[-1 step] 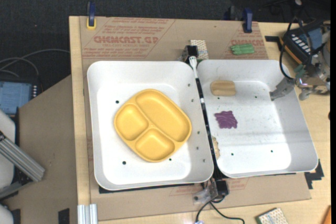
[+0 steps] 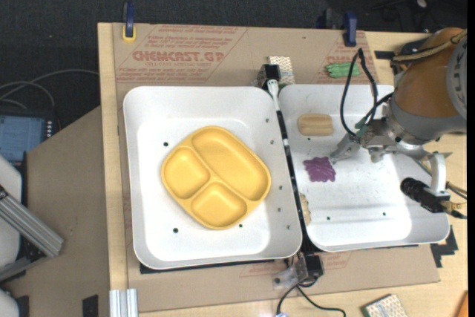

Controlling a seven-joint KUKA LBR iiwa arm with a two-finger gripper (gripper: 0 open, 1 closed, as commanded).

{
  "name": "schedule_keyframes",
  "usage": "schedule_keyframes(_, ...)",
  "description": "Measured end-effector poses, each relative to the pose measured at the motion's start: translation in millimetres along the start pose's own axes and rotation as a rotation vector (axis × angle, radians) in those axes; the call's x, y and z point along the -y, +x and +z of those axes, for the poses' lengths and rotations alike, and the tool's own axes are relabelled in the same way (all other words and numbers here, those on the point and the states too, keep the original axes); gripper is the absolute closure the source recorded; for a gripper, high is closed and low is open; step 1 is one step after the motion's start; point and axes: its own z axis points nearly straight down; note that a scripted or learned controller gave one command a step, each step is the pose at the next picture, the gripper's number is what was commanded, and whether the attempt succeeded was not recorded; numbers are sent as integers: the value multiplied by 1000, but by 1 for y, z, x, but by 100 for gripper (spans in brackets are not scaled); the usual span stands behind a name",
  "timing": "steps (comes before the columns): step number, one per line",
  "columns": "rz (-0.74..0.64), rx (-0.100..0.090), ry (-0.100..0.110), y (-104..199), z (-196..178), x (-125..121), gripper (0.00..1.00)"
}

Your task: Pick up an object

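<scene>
Gripper (image 2: 343, 151) hangs low in the right bin (image 2: 371, 230); whether it is wide or narrow, I cannot tell. Just beside its tip lies the purple object (image 2: 320, 169), with a tan block (image 2: 315, 125) beyond. Left of that bin, the left bin (image 2: 145, 182) holds a yellow divided plate (image 2: 214, 177), all on a cardboard-topped bench (image 2: 185, 48).

Yellow tray (image 2: 215, 177) fills left bin (image 2: 141, 159) centre, right bin (image 2: 356, 215) floor open below purple obj (image 2: 320, 169)

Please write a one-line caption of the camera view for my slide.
Gripper above right white bin, near purple grape-like toy and tan oblong block; yellow three-compartment plastic plate in left white bin.
</scene>
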Motion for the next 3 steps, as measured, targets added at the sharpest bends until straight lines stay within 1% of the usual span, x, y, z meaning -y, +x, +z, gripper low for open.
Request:
schedule_keyframes(1, 0, 4, -9, 50, 42, -36, 0)
schedule_keyframes(2, -1, 7, -28, 90, -70, -117, 0)
schedule_keyframes(3, 10, 8, -9, 41, -53, -110, 0)
